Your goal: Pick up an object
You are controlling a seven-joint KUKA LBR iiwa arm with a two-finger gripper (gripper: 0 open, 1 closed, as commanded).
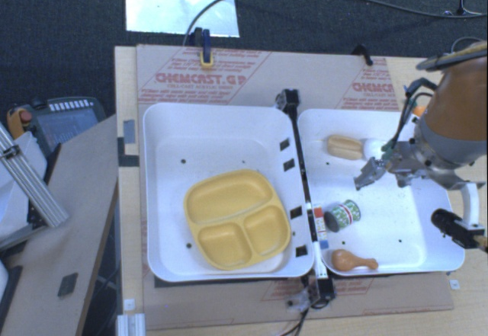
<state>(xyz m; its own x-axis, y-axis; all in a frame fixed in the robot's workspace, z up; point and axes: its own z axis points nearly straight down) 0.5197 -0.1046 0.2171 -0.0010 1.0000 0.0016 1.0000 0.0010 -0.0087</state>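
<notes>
Inside the right bin (427, 239) lie three things: a green-labelled can (342, 215) on its side near the divider, a tan bread roll (345, 147) beyond the can, a drumstick-shaped toy (353, 260) nearer than the can; the end effector (368, 174) hangs just right of the can, gripping nothing, its opening impossible to judge; left of the can, a yellow divided tray (236, 218) sits in the left bin (168, 144).

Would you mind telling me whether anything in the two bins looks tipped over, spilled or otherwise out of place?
The small can in the right bin lies on its side rather than upright. The yellow tray sits askew in the left bin. Nothing looks spilled or broken.
</notes>
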